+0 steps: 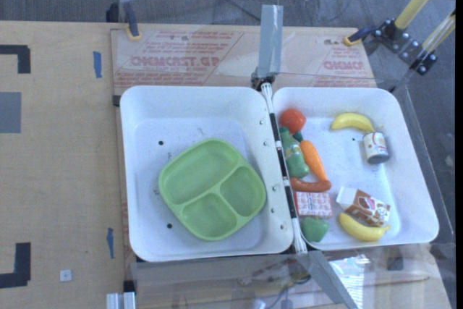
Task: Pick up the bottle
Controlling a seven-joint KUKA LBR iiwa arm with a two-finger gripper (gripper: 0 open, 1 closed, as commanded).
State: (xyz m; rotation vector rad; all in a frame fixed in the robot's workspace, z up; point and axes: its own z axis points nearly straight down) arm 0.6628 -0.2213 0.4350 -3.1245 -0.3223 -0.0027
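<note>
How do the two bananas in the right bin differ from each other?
The upper banana lies near the bin's far side, beside the can; the lower banana lies at the near edge, against the carton. The upper banana arches upward, with its ends pointing down; the lower banana curves the other way, like a bowl. Both are yellow and lie flat in the right bin.
</note>
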